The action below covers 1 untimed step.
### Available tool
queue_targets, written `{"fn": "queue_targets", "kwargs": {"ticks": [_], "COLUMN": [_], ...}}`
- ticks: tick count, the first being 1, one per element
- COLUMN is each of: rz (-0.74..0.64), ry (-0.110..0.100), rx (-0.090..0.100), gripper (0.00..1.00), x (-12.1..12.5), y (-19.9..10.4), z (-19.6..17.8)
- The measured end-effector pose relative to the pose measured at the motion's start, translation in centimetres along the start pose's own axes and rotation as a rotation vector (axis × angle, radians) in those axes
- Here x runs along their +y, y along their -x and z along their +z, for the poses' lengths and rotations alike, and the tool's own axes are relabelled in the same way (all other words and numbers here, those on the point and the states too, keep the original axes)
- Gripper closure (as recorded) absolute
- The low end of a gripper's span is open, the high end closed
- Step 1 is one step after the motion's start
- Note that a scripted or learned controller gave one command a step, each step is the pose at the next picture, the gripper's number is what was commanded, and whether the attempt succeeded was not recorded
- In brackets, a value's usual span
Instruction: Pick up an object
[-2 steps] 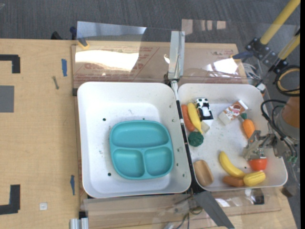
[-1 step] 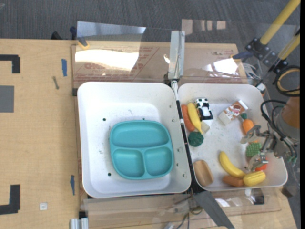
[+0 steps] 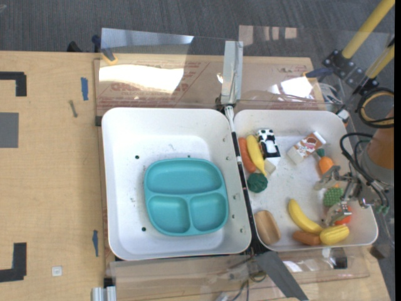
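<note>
On the table (image 3: 44, 187): two shallow white bins sit side by side, touching along their inner edges.
Left bin (image 3: 122, 137): holds a teal divided plate (image 3: 185, 195) with three compartments, lying flat near the bin's middle.
Right bin (image 3: 294, 127): holds the toy foods and the end effector; this bin is the landmark for the lines below.
Far-left part of right bin: a yellow banana (image 3: 255, 153) lies beside an orange carrot (image 3: 246, 157), with a black-and-white toy (image 3: 268, 142) touching the banana's other side and a dark green vegetable (image 3: 257, 182) just below them.
Far side of right bin: a small white carton (image 3: 306, 147) lies tilted, and an orange piece with a green top (image 3: 325, 163) lies near it toward the right wall.
Near side of right bin: a brown bread roll (image 3: 267, 226) lies at the left, a second banana (image 3: 302, 216) lies slantwise, and a sausage (image 3: 306, 237) touches a lemon (image 3: 334, 233) by the near wall.
End effector (image 3: 343, 200): low by the right wall of the right bin, over a green bumpy piece (image 3: 333, 196); I cannot tell whether it is released or clenched.
Arm (image 3: 382, 149): its orange band shows at the right, with black cables looping around it.
</note>
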<state>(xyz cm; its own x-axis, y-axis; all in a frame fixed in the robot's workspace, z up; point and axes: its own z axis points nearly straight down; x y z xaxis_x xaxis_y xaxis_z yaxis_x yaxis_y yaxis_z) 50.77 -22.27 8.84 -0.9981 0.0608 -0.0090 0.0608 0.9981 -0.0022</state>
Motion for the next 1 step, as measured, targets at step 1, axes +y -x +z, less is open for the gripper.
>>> {"fn": "queue_targets", "kwargs": {"ticks": [1], "rz": [-0.001], "ry": [0.001], "rx": [-0.015], "gripper": [1.0], "x": [0.28], "y": [0.49], "z": [-1.31]}}
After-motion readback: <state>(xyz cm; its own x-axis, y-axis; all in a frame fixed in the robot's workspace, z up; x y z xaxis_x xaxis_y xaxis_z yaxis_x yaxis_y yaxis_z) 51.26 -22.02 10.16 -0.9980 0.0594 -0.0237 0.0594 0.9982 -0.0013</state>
